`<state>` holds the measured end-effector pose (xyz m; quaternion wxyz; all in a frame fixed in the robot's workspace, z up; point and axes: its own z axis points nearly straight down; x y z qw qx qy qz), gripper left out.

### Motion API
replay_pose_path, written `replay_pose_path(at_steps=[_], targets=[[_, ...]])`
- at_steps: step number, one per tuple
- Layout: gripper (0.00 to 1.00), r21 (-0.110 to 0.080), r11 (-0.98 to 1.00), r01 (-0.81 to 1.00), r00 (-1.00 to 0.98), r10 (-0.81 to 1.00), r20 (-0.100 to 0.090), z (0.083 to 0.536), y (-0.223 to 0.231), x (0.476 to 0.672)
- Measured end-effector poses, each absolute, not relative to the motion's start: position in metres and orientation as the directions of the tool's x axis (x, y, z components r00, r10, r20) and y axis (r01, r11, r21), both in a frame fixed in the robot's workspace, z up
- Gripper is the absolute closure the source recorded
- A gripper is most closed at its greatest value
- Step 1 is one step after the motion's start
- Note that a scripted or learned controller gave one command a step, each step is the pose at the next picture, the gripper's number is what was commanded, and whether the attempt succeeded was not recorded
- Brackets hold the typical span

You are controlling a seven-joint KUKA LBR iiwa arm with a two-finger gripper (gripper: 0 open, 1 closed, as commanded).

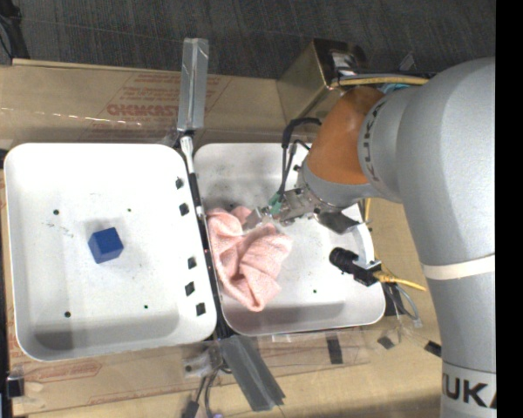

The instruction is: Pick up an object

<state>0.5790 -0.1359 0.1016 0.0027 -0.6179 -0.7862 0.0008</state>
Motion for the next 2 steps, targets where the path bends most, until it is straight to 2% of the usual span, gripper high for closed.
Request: replay_pose_path(at_steps=[1, 2], targets=[[0.0, -0.001, 0.149, 0.989, -0.149, 0.989, 0.0, 0.092, -0.113, 0.614], [1.0, -0.003, 0.156, 0.988, -0.156, 0.988, 0.001, 0.102, -0.111, 0.614]])
